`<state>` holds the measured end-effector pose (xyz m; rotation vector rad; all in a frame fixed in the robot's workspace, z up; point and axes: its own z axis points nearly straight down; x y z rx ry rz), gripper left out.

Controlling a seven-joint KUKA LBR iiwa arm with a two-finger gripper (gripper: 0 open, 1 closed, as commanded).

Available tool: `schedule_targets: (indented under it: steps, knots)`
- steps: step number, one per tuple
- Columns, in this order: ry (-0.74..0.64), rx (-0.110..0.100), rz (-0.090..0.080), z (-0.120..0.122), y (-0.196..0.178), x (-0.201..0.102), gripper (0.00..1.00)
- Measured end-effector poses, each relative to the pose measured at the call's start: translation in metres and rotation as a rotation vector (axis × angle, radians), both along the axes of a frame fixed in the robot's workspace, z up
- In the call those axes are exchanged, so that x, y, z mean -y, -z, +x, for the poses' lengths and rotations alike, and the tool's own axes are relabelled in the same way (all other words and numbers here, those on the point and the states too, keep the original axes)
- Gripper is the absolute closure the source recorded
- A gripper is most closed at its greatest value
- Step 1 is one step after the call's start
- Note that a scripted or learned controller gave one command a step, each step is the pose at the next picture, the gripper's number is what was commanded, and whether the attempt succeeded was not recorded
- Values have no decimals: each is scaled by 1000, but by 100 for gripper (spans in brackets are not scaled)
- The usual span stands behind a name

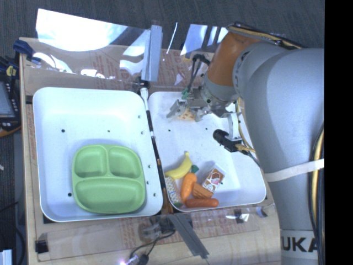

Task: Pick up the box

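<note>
The box (214, 178) is small, white with a red and brown print, and lies tilted in the near part of the right bin (242, 173). It rests against a carrot. My gripper (188, 111) is at the far left corner of the same bin, well beyond the box and low over the bin floor. Its fingers stand apart and the box is not between them. A small tan patch shows under the gripper; I cannot tell what it is.
Next to the box lie a banana (181, 168), two carrots (188, 185) (202, 202) and a small packet (172, 189). The left bin (55, 115) holds a green divided plate (108, 178). The arm's grey body (281, 109) overhangs the right bin's right side.
</note>
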<state>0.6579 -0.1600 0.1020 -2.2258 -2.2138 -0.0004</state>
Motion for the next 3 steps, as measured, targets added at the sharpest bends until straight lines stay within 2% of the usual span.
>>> schedule_targets:
  steps: [1, 2, 3]
  knots:
    - [0, 0, 0, 0, 0, 0, 0]
    - [-5, 2, 0, 1, -10, -1, 100]
    - [-6, 1, 0, 1, -10, -2, 0]
